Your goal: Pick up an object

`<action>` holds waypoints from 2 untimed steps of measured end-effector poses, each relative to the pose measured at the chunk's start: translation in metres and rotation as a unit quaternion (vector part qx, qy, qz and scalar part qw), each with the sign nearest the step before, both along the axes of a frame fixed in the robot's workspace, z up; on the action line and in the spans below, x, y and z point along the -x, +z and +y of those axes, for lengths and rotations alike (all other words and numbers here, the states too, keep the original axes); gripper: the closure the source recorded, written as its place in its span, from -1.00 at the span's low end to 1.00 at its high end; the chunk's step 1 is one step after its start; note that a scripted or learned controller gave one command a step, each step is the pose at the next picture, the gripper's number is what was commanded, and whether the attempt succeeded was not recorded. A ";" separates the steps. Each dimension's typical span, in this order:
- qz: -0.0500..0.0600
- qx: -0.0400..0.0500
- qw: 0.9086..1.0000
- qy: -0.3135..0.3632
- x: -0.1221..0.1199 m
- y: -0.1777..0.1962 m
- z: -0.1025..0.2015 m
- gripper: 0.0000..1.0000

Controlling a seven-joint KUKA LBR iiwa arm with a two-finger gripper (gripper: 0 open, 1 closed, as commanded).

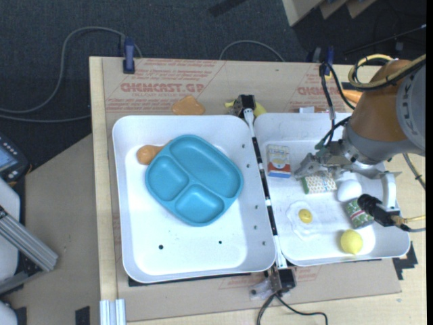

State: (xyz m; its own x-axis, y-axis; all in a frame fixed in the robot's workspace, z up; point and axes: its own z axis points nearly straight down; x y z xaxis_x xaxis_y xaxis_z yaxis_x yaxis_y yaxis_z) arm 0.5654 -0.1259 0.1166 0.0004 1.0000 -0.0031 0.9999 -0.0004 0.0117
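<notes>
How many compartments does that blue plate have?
3. The blue plate in the left bin has one long section along its upper right, one at its left, and one at its lower end.

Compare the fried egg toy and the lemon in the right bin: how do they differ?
The fried egg lies flat, white with a small yellow yolk; the lemon is a rounded, all-yellow ball. The fried egg sits nearer the divider between the bins; the lemon sits by the right bin's near edge. Both lie loose on the bin floor.
</notes>
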 end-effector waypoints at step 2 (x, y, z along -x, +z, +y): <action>-0.001 0.004 1.000 0.001 -0.016 -0.026 0.006 -1.00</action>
State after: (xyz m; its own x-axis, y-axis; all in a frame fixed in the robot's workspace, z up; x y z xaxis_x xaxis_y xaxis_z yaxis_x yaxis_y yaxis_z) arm 0.5814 -0.1198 0.0902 -0.0015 0.9999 -0.0110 0.9999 0.0017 0.0140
